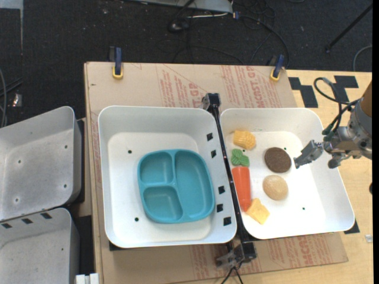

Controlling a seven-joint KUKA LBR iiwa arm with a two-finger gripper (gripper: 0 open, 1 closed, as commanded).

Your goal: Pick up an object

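My gripper (pixel 320 154) hung over the right bin (pixel 331 209), near its right wall, with fingers apart and nothing between them. The brown round patty (pixel 277 159) lay just beside it on the left, not touching.

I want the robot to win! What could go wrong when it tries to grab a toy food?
The toy foods sit crowded together: the carrot touches the cheese wedge, so the gripper might bump one while grabbing another. The carrot also hugs the right bin's wall, leaving little finger room. The round brown cookie looks flat and could slip.
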